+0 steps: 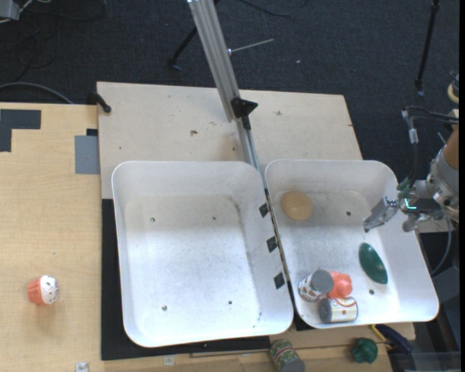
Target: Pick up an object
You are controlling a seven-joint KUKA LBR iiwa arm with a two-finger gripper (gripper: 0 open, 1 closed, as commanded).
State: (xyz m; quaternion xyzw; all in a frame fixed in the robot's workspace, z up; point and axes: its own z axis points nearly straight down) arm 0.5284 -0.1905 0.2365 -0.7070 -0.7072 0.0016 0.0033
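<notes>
The right bin (387,178) holds a tan ball (297,205) near its back left. A dark green oval piece (373,263) lies by the right wall. At the front sit a grey cup (319,282), an orange piece (340,284) and a small white can (338,310), packed close together. My gripper (393,217) hangs over the bin's right rim, above and behind the green oval. It is open, with nothing between its fingers (374,216).
The left bin (132,208) stands beside the right one, with a metal rail (221,60) slanting up from the divider. An orange-and-white toy (43,290) lies on the wooden bench at the left. Two green items (364,350) sit below the bins' front edge.
</notes>
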